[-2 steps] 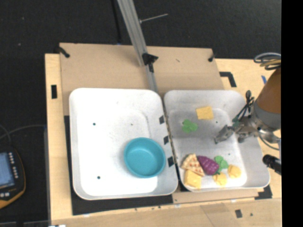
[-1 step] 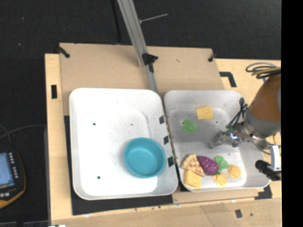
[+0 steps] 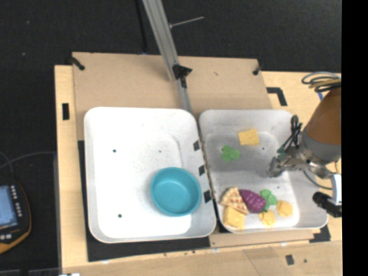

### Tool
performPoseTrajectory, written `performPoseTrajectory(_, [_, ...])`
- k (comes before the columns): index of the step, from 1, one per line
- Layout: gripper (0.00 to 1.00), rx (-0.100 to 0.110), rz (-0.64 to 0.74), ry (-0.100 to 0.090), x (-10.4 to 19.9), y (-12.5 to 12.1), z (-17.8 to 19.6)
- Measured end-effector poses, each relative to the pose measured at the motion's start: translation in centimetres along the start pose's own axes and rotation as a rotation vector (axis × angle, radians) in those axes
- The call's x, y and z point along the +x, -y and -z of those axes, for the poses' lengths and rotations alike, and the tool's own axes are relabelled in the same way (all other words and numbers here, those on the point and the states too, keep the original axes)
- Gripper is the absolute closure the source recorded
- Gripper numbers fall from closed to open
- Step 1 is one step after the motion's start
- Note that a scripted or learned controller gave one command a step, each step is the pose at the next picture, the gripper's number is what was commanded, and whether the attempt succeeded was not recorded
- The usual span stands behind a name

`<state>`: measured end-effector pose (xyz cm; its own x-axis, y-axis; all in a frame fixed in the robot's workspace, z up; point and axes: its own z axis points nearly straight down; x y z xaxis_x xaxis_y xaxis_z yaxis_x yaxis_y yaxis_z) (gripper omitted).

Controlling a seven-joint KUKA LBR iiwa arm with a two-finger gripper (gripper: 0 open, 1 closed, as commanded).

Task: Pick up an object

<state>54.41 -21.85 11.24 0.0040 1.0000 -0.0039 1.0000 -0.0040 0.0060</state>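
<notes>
With the tool (image 3: 276, 168) low in the right bin (image 3: 214, 125), grip state impossible to tell, it may close short of the purple toy (image 3: 252, 199)

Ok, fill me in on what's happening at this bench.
A grey robot arm with an orange band reaches into the right white bin, its gripper low over the bin floor. Nothing shows between its fingers. Small toy foods sit clustered at the near edge, and a blue bowl rests in the left white bin.
</notes>
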Motion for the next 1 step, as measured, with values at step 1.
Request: performPoseTrajectory(1, [1.0,0.003,0.001,-0.002,-0.69,0.14,5.95])
